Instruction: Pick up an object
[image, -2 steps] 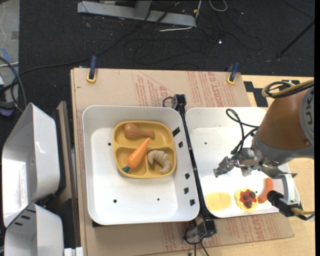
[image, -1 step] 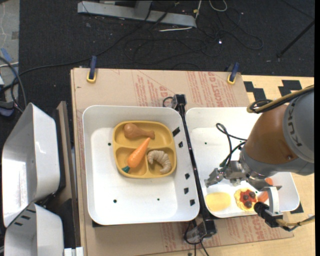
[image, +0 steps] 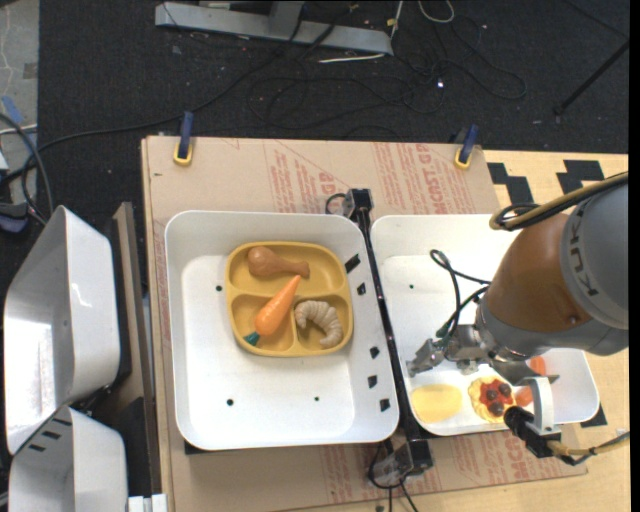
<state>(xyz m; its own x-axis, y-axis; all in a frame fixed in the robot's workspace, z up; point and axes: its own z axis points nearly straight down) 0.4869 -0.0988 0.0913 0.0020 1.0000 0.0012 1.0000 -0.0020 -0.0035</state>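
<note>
My claw (image: 432, 356) hangs low in the right bin (image: 400, 240), open/closed unclear from here. Yellow disc (image: 437, 403) lies just below it, pizza slice (image: 493, 397) right of that.

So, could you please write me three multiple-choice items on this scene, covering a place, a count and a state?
1. Where is the yellow divided plate?
A. left bin
B. right bin
C. on the cardboard

2. How many food items lie in the plate?
A. one
B. three
C. five

3. How does the carrot lie?
A. upright
B. slanted in a compartment
C. outside the plate

Answers:
1 A, it sits in the left bin.
2 B, a drumstick, the carrot and a shrimp lie there.
3 B, it rests diagonally in the plate's lower left compartment.
</note>
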